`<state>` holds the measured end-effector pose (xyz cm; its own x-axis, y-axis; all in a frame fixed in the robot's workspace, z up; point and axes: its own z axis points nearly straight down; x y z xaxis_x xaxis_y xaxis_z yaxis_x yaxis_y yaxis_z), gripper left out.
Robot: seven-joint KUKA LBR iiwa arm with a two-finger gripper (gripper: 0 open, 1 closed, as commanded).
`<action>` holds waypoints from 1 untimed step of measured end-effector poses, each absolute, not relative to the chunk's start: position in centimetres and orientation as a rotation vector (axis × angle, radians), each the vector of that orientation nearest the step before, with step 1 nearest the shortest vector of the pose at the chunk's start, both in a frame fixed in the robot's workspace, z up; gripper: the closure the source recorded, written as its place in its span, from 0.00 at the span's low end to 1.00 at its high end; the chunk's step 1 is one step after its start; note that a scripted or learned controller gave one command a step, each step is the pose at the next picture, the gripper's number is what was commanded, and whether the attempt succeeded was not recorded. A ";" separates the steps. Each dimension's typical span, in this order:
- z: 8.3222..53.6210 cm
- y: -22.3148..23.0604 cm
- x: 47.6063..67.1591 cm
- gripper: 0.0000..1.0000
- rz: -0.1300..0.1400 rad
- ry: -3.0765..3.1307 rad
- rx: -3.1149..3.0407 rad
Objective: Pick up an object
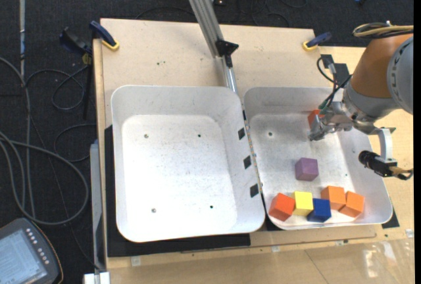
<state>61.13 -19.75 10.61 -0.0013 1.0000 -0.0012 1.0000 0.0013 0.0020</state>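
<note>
Arm over the right bin, blocks below it.

The bench (197, 52) carries the left bin (131, 144) and the right bin (276, 118) side by side. The arm (378, 75) reaches in over the right bin's upper right. Its gripper (320, 126) hangs low there, with something orange at its tip, perhaps a block; whether the claw grasps it I cannot tell. A purple block (306, 169) sits mid-bin, apart. Along the near wall lie an orange block (283, 205), a yellow block (303, 201), a blue block (320, 210) and two more orange ones (344, 199), closely bunched.

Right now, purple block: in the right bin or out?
In. The purple block rests on the right bin floor, apart from the cluster of blocks along its near edge.
</note>
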 end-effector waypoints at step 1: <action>16.8 -19.0 61.2 1.00 0.006 2.220 2.212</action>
<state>61.20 -19.04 16.76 -0.0034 1.0000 -0.0024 1.0000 0.0034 0.0079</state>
